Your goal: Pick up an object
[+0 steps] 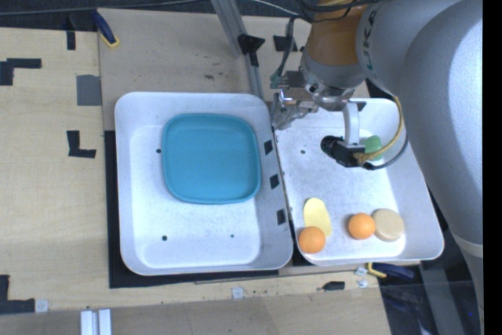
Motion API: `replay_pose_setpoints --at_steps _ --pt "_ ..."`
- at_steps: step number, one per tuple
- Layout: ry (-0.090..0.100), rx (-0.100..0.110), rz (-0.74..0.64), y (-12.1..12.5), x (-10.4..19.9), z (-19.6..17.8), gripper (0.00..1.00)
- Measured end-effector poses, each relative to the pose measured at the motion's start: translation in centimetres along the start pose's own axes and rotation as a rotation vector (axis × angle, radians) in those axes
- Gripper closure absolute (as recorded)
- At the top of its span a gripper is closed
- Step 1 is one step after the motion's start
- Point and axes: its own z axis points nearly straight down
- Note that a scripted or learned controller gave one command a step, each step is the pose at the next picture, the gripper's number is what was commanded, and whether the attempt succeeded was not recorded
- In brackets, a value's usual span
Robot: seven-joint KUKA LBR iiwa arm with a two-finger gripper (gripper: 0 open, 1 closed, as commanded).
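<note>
Over the far corner of the right bin (314, 169), close to the divider, hangs the gripper (292, 112). Whether it is open or closed I cannot tell (the wrist masks it), and I see nothing held.

Candidates lie along the near edge: a yellow piece (316, 212) touching an orange ball (311, 239), and a second orange ball (361, 226) just beside a beige disc (388, 223). I'd take the second orange ball, coming straight down and centred, since it could roll.

A green thing (372, 143) is half hidden by the arm's hardware. A blue plate (210, 157) lies in the left bin (137, 169).
</note>
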Motion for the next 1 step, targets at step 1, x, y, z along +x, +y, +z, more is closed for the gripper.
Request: replay_pose_setpoints --at_steps 1 --pt "0.000 0.000 -0.001 -0.39 5.53 0.11 1.00"
